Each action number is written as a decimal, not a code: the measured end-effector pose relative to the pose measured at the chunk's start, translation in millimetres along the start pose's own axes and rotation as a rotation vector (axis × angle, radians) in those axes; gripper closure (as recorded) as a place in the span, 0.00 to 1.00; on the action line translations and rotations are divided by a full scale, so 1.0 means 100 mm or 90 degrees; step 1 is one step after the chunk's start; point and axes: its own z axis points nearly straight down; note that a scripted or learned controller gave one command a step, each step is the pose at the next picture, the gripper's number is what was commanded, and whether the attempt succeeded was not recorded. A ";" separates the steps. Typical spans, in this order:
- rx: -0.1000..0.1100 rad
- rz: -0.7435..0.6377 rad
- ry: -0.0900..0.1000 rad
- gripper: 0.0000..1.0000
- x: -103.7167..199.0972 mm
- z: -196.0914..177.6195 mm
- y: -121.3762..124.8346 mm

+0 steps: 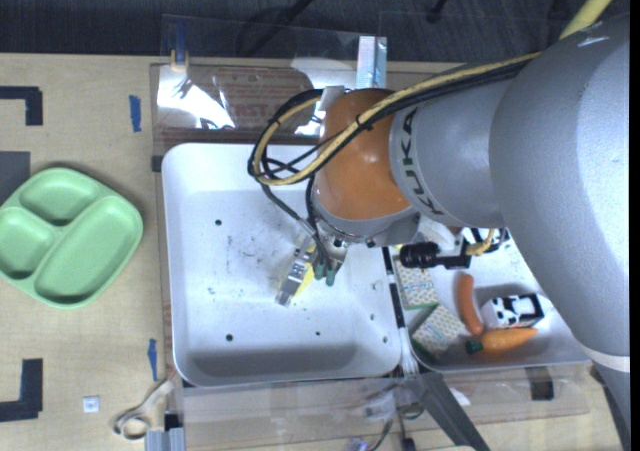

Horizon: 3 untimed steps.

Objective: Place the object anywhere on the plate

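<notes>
The green plate [68, 236], with three compartments, lies on the wooden bench left of both bins. My gripper [303, 274] hangs low over the middle of the left bin [200, 339], below the orange wrist band. A small yellow and grey piece [291, 284] shows at its tip, close to the bin floor. I cannot tell whether that piece is a held object or part of the gripper. The gripper is well to the right of the plate, with the bin's left wall between them.
The right bin [560, 354] holds an orange carrot [505, 339], a reddish sausage [467, 303], a black and white item [517, 310] and a patterned cloth [420, 291]. The big grey arm covers the right side. A clear plastic sheet [230, 89] stands behind the left bin.
</notes>
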 end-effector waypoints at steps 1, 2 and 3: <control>0.000 0.032 -0.002 0.00 -0.13 -0.72 -0.12; 0.000 0.033 -0.001 0.00 -0.13 -0.72 -0.12; 0.001 0.033 0.001 0.00 0.87 -0.24 0.39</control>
